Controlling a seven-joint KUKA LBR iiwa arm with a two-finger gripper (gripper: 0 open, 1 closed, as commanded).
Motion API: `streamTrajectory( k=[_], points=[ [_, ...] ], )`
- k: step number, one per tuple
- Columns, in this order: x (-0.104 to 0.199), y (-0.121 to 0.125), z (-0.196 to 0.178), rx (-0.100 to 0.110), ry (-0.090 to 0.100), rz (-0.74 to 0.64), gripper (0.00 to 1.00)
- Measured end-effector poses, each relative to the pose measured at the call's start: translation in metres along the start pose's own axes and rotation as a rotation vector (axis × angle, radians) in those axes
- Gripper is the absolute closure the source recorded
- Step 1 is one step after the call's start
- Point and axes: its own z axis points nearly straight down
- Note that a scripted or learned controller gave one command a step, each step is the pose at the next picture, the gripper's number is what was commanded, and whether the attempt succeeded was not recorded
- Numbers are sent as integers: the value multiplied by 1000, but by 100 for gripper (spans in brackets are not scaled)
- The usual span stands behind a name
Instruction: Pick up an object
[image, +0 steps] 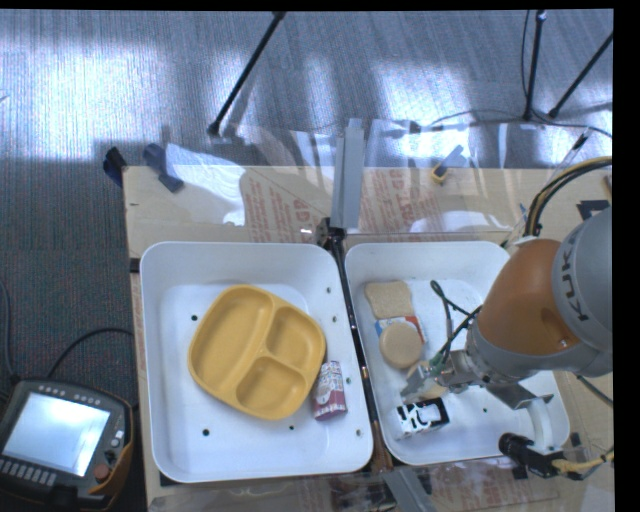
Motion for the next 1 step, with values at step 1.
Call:
streamTrajectory(
  k=[1],
  points=[
    [-2,-2,-9,4,2,9,100]
  ],
)
